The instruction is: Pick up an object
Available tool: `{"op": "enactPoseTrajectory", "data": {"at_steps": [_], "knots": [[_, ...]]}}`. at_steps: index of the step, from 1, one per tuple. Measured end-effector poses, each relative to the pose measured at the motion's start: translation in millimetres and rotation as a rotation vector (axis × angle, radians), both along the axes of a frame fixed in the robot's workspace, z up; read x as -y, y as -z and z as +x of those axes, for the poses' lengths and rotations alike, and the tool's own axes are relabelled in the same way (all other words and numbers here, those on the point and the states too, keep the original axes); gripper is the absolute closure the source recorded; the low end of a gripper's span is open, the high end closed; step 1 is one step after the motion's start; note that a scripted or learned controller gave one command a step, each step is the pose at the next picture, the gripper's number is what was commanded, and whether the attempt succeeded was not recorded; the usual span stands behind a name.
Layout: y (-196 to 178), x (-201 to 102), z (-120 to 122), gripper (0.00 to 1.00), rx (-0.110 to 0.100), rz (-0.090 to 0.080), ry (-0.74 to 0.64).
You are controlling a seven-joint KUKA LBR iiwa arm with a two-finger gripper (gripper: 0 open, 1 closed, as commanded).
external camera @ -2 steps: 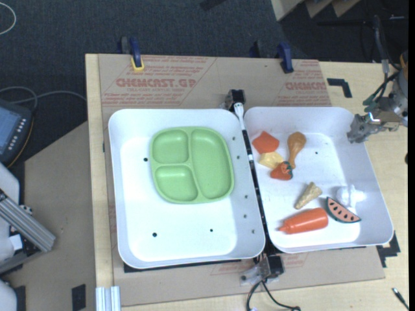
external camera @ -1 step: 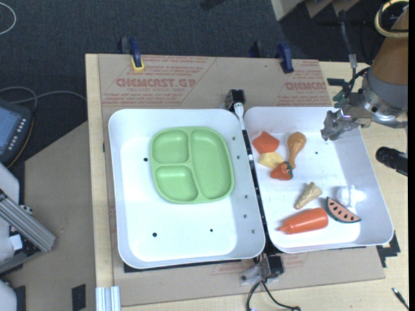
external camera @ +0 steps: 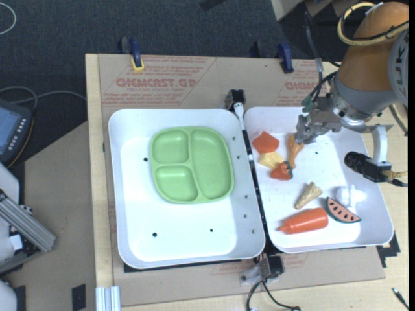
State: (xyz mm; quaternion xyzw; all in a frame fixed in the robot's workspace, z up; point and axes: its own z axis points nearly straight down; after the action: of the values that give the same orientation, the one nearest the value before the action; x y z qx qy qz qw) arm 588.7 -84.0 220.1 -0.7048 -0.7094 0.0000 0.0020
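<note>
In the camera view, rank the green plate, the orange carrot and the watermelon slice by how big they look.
1. Green plate, by far the largest.
2. Orange carrot.
3. Watermelon slice, a little smaller than the carrot; both lie side by side in the right bin, so nearness hardly skews it.

"CHEMCAST" in red on the brown board (external camera: 162,81).

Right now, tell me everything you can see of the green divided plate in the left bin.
The green divided plate is a pale green, matte, plastic-looking tray with rounded corners and three compartments: two smaller ones stacked on its left side, one long one on its right. It lies flat, slightly rotated, in the upper middle of the left white bin. Nothing sits in it or touches it besides the bin floor.
</note>
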Motion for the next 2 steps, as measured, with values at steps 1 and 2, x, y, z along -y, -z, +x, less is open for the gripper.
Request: {"op": "enactPoseTrajectory", "data": {"at_steps": [1,2], "knots": [[-14,-56,-4,1.0,0.004,-0.001,0.0],[5,-46,0,1.0,0.0,-0.003,0.008]]}}
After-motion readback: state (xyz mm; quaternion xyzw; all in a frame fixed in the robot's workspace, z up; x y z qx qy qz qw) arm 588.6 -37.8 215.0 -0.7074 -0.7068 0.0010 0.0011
